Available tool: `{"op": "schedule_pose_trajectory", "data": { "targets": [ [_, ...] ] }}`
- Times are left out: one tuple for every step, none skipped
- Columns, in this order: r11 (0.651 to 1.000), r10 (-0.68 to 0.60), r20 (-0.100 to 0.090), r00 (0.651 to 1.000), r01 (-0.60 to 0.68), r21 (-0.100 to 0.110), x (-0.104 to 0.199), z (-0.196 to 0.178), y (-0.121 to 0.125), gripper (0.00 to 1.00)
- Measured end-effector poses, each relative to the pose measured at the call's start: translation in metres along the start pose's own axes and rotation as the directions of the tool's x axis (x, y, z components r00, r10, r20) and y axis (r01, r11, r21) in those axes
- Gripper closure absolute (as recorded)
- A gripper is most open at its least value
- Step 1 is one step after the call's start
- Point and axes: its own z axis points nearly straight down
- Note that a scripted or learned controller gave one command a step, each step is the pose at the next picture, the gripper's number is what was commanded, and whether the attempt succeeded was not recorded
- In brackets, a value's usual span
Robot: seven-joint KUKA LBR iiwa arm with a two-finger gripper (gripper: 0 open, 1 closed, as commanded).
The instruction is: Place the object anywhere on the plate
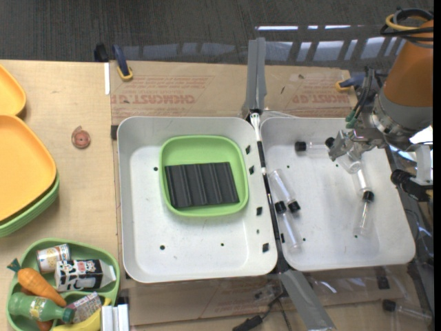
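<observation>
Toy-food bowl (103, 271); plate (204, 148); gripper (346, 147)

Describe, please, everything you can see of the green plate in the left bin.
The green plate is a rounded square with a raised rim, looks like matte plastic, and lies flat in the upper middle of the left white bin. A dark grey ribbed rectangular pad rests on it, covering most of its inner floor and reaching the lower rim. Nothing else touches it; the gripper is over the right bin.
</observation>
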Motion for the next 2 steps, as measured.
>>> {"op": "schedule_pose_trajectory", "data": {
  "targets": [
    [0.997, -0.082, 0.000, 0.997, 0.082, 0.002, 0.016, 0.035, -0.038, 1.00],
    [0.982, -0.189, -0.001, 0.982, 0.189, 0.002, 0.051, 0.016, -0.070, 1.00]
  ]
}}
